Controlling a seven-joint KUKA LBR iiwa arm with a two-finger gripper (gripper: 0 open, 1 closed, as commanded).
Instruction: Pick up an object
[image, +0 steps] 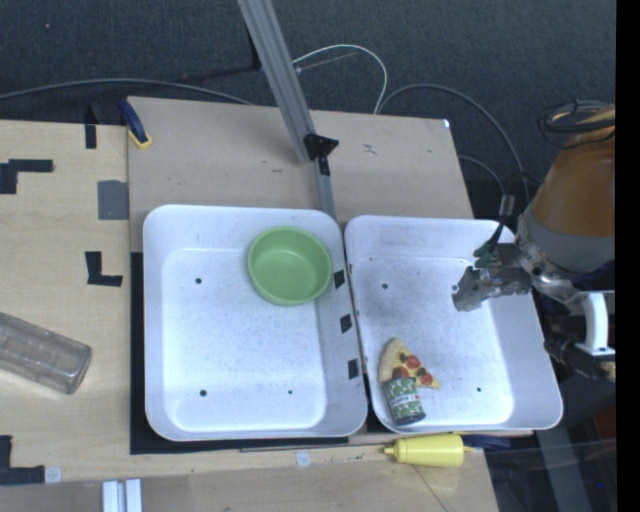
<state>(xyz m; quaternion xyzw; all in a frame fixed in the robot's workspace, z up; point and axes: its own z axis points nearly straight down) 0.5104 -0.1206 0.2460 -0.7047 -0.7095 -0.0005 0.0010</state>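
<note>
A green bowl (289, 265) sits at the back of the left bin (180, 330), near its right wall. In the right bin (520, 400) a pizza slice (406, 363) lies near the front left, with a small dark green can (405, 400) lying just in front of it. My gripper (470, 294) hangs over the right side of the right bin, well to the right of and behind the pizza slice. Nothing shows between its fingers. The orange-banded arm (575, 195) comes in from the right.
A yellow mustard bottle (430, 450) lies on the bench just outside the front edge of the right bin. A clear plastic tumbler (38, 353) lies on the bench at far left. A grey pole (285, 80) slants over the back of the bins.
</note>
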